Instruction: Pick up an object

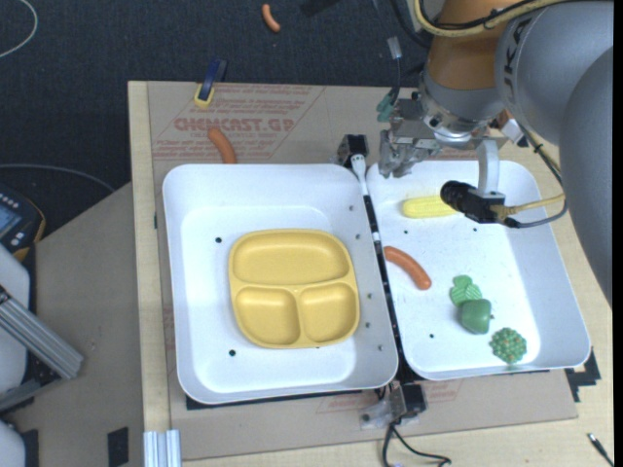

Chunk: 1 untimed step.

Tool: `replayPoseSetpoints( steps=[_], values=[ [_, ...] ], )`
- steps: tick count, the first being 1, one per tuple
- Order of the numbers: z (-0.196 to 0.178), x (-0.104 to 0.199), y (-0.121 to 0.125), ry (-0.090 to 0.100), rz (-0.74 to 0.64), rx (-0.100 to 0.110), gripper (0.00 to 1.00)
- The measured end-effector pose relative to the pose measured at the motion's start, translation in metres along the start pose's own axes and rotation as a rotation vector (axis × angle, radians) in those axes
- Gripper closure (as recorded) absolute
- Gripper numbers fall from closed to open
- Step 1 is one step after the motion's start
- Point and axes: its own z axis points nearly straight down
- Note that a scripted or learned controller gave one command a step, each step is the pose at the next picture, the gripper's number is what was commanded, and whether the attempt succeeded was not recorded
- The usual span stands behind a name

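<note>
We look down at a slant on a table (467, 426) carrying two shallow white bins side by side. Behind the left bin (185, 261), red print on the cardboard seems to read "CHEMCAST", with further letters too faint for us to make out. In that bin lies a yellow divided tray (292, 287) with three compartments.

The grey arm with its orange band enters from the right, and its pincer (397, 163) hangs over the far left corner of the right bin (545, 270); we cannot tell how its fingers stand.

In the right bin a yellow corn cob (425, 207) lies just near and right of the pincer. An orange sausage (407, 267) lies nearer us, close to the divide. A green pepper (471, 305) and a broccoli floret (507, 344) sit well apart from the pincer, toward the near right corner.
</note>
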Motion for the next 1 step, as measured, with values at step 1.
replayPoseSetpoints(
  steps=[1],
  values=[
    [0.0025,-0.0146,-0.0072,-0.001,0.008,0.005,1.0]
  ],
)
